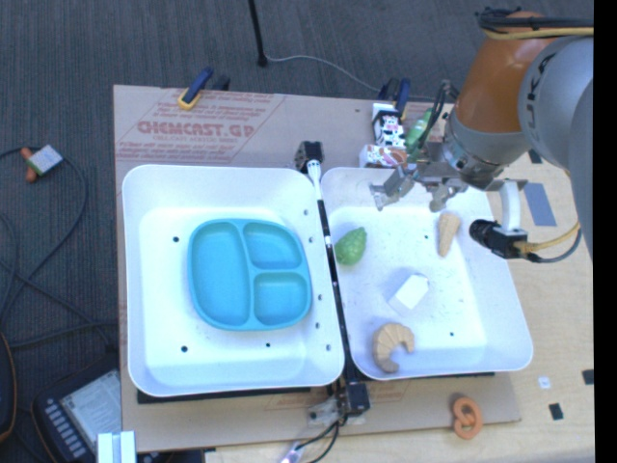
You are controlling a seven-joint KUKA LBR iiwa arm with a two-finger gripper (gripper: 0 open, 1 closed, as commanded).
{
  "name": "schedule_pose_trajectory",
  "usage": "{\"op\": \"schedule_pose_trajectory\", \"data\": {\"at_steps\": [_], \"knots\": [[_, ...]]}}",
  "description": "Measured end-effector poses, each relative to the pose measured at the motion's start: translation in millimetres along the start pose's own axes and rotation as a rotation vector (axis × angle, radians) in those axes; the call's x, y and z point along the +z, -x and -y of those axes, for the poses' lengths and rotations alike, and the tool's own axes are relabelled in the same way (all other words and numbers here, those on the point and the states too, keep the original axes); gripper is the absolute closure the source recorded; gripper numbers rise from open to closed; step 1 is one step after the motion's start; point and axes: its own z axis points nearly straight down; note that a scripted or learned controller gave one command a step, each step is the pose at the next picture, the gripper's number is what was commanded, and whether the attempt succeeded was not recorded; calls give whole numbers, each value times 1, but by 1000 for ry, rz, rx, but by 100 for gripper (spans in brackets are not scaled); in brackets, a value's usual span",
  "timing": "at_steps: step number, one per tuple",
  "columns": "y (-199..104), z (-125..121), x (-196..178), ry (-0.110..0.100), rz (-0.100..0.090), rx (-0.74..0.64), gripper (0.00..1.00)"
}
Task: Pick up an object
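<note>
My gripper (415,194) hangs over the far edge of the right bin (501,350), its two grey fingers spread apart with nothing between them. Just right of it lies a tan, elongated bread-like piece (448,232). A green leafy object (350,246) rests against the bin's left wall. A white block (409,292) sits in the middle, and a brown croissant (392,344) lies near the front.
The left bin (154,355) holds a blue divided plate (251,273). Black clamps sit between the bins at the far end (309,154) and the near end (349,398). An orange pretzel-like item (467,416) lies on the board in front of the right bin.
</note>
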Motion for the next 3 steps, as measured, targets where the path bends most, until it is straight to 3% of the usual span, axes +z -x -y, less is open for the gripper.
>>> {"op": "schedule_pose_trajectory", "data": {"at_steps": [1,2,3], "knots": [[2,22,123,11,7,4,0],[2,21,112,13,6,3,100],[15,-49,62,4,2,0,100]]}}
